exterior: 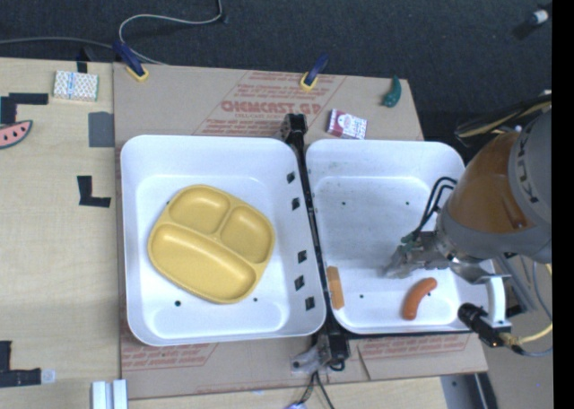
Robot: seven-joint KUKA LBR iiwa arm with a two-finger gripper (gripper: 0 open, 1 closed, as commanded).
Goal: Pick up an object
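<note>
The left bin (134,219) holds a yellow divided plate (211,242), untouched. In the right bin (377,160), a small orange piece (334,287) lies against the left wall, and a sausage (418,298) rests near the front edge. The jaws (405,259) sit low on the bin floor, just beside the sausage; their opening cannot be told, and nothing is visibly gripped. Judged progress: no object lifted; grasp and lift remain

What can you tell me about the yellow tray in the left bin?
The yellow tray is a rounded, divided plate that looks like matte plastic, with one long compartment and two smaller ones. It lies flat, right side up and turned at a slant, near the middle of the left bin. Its compartments hold nothing, and the gripper is away from it.
</note>
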